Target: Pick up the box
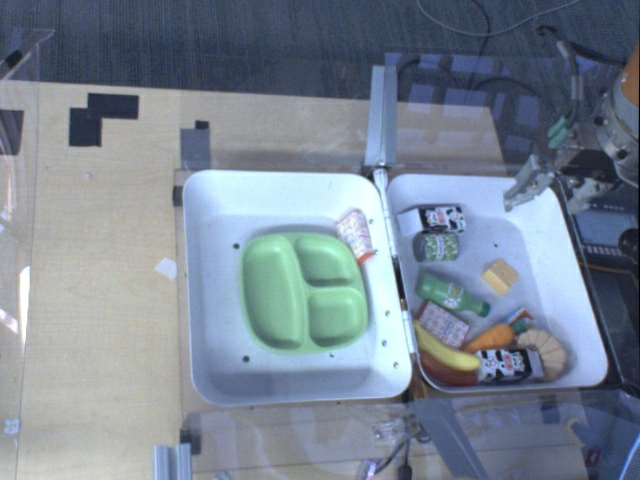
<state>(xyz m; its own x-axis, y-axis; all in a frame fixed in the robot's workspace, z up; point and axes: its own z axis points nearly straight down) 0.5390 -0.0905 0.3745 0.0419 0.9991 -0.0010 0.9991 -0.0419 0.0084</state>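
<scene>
Hovering at the frame's right edge, the grey two-finger gripper hung over the right white bin's upper corner, its state unclear; the small pink-and-white printed box lay low inside, beside a yellow banana.

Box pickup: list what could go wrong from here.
1. The gripper sits at the right bin's top right edge, far from the small box near the bottom, so the approach is long and could clip the bin wall.
2. The box lies wedged among a green bottle, a banana and a carrot; the fingers may catch a neighbour instead.
3. It lies flat, which may make gripping it hard.
</scene>
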